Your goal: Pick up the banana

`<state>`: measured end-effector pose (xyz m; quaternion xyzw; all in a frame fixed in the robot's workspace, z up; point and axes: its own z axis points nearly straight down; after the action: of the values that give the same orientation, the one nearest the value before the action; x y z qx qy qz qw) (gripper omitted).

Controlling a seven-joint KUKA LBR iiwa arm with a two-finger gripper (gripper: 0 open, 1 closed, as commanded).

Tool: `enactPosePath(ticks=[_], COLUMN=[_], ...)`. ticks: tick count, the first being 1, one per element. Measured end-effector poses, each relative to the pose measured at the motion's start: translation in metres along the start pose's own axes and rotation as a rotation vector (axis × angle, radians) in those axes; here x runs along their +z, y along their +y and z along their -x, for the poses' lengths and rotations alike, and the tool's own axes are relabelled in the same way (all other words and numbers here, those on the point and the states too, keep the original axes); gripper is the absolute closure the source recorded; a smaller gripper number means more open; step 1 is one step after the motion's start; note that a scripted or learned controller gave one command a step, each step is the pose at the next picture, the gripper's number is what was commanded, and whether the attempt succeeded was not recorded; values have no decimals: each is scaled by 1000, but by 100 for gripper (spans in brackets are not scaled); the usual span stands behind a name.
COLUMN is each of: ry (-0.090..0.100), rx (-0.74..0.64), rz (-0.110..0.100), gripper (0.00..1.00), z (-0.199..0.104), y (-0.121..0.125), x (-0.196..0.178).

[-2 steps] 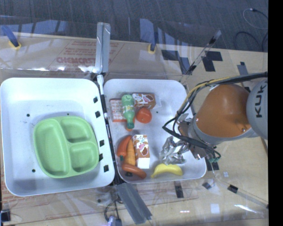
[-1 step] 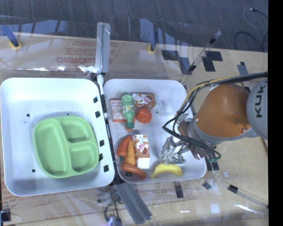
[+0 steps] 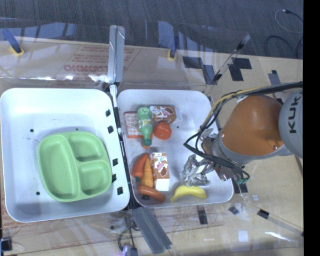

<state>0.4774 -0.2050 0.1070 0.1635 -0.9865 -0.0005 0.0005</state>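
Note:
The yellow banana (image 3: 189, 193) lies flat near the front edge of the right bin (image 3: 205, 103), curved side down. My gripper (image 3: 196, 170) hangs low in the same bin, just above and behind the banana, its metal fingers pointing down toward it. The banana is on the bin floor, not between the fingers. The orange band of the arm (image 3: 253, 126) sits over the bin's right rim.
A carrot (image 3: 140, 165), a small carton (image 3: 160, 170) and a sausage (image 3: 150, 194) lie left of the banana. A green bottle (image 3: 145, 124), a tomato (image 3: 162, 130) and snack packets sit further back. The left bin (image 3: 21, 207) holds a green divided plate (image 3: 74, 166).

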Motion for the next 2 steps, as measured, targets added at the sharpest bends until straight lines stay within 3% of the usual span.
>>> enactPosePath(ticks=[1, 2], ry=[-2, -2], rx=[-3, -4], rz=[-1, 0], gripper=[100, 0], z=[2, 2], y=[0, 1], x=[-10, -10])
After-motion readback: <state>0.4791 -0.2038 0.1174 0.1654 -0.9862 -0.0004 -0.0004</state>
